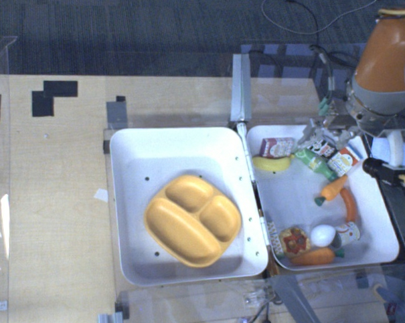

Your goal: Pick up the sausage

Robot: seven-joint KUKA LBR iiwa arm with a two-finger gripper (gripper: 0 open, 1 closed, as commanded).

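The sausage [350,204], a short reddish-orange link, lies near the right wall of the right bin [387,240], just below a carrot [332,190] with a green stem. My gripper [324,133] hangs over the bin's upper right part, above a green packet [312,160] and a small bottle [340,162]. It is well up-left of the sausage and apart from it. The arm's orange band [385,49] rises behind it.
The right bin also holds a maroon carton [276,147], a banana [273,164], an egg [322,236], a small jar [348,234], a pizza-print packet [294,241] and a second carrot [314,256]. A yellow divided plate [193,219] sits in the left bin [132,167].
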